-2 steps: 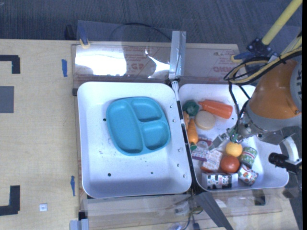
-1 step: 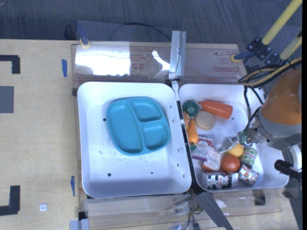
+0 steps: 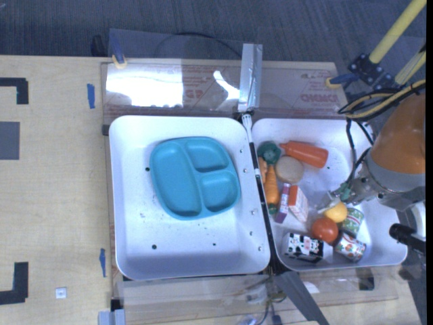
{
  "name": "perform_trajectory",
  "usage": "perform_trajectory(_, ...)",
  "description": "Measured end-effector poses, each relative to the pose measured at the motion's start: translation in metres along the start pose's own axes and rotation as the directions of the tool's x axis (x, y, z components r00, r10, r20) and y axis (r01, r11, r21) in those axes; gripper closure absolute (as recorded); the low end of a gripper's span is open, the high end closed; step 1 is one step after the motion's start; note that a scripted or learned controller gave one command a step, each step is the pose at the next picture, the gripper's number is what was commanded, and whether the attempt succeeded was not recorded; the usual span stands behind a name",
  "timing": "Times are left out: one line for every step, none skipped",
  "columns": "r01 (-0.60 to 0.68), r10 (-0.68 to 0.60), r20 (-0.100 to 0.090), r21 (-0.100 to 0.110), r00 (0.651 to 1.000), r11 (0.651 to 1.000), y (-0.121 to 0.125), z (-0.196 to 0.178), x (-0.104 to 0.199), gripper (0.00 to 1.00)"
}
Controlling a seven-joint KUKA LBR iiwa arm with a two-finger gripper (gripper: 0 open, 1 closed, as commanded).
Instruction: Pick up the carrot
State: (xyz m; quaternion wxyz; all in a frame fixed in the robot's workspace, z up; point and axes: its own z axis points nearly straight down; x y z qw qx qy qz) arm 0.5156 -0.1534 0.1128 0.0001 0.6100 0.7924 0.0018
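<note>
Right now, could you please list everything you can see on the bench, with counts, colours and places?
bins: two, white, side by side
divided plate: one, blue, left bin
carrot: one, orange with green top, right bin, far side
small carrot: one, orange, along right bin's left wall
round beige item: one, beside the carrot
tomato: one, red, near side
lemon: one, yellow, above tomato
can: one, near side
black-and-white carton: one, near edge
arm: one, grey and orange, right
gripper: one, over the right bin

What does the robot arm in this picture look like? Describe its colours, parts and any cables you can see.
The arm enters from the right: a rounded orange band above a grey wrist section. Black cables loop beside it, near yellow rods with black clamps. The gripper is small, metallic grey with a greenish fitting.
</note>
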Motion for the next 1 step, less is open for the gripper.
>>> perform_trajectory(-0.122, 0.122, 0.002, -0.002, 0.993, 0.993, 0.0290, -0.0975, 0.0646, 1.00)
